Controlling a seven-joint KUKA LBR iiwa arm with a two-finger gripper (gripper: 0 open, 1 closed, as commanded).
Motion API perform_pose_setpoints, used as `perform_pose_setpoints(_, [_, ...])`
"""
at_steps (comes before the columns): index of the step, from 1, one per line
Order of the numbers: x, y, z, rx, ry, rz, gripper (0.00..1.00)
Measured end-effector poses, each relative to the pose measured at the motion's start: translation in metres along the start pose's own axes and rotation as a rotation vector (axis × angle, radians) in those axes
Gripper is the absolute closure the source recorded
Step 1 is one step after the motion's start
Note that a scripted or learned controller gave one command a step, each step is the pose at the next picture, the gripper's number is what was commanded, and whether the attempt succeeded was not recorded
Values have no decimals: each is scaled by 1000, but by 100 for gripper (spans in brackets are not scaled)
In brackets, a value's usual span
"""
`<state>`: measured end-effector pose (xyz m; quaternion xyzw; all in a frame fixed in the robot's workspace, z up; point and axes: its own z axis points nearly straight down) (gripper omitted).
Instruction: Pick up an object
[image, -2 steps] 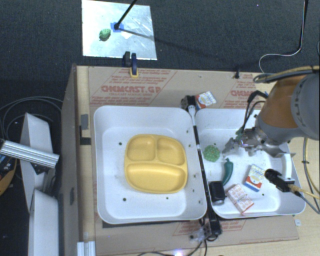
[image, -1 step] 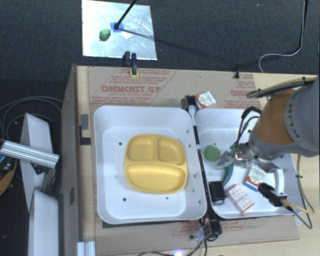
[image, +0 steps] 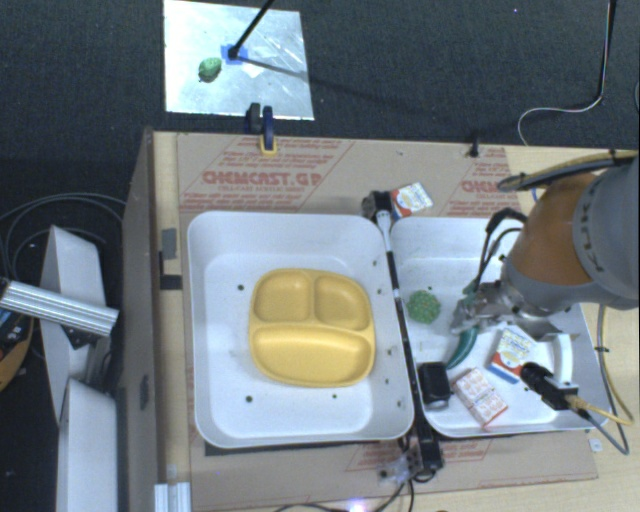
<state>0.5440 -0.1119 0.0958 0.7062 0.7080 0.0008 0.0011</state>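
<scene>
Arm's in from three o'clock, and the gripper (image: 468, 312) hangs low over the right bin (image: 440, 255), though how wide that pincer stands I cannot tell. At its nine o'clock, just beside it, sits the green ball (image: 424, 306); the teal-handled tool (image: 462, 348) lies at six, the yellow divided plate (image: 311, 327) fills the left bin (image: 225, 300).

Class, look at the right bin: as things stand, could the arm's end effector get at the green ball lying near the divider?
Probably yes. The end effector is low in the right bin, just right of the green ball, with bare white floor between them. The teal tool and small boxes lie nearer the camera, off that path.
</scene>
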Motion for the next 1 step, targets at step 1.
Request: perform_pose_setpoints(1, [61, 0, -89, -1, 1, -2, 100])
